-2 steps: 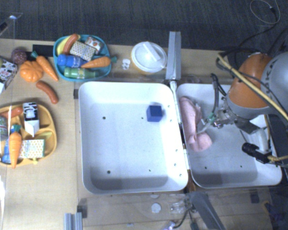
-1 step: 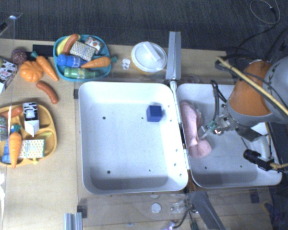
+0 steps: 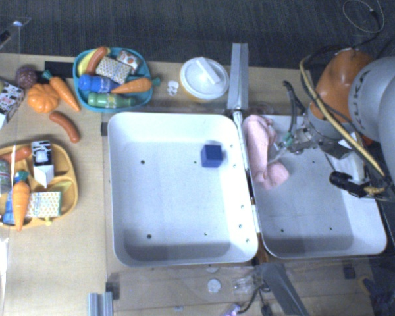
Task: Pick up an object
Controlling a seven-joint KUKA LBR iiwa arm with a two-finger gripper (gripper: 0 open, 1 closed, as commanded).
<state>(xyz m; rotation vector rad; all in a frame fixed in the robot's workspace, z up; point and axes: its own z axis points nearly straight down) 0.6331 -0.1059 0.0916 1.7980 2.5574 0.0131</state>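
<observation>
Two shallow white bins side by side. Left bin (image 3: 158,242): one small blue plastic cube (image 3: 212,155), upper right of centre, about 1 o'clock. Right bin (image 3: 329,242): one soft pink elongated object (image 3: 260,151) along its 9 o'clock wall. Two-finger gripper (image 3: 281,147) just beside it at 3 o'clock; finger state can't be made out.

Left bin (image 3: 118,176): cube (image 3: 212,155) held near its far right.
Right bin (image 3: 329,239): soft toy (image 3: 260,151) laid along its left wall.
</observation>
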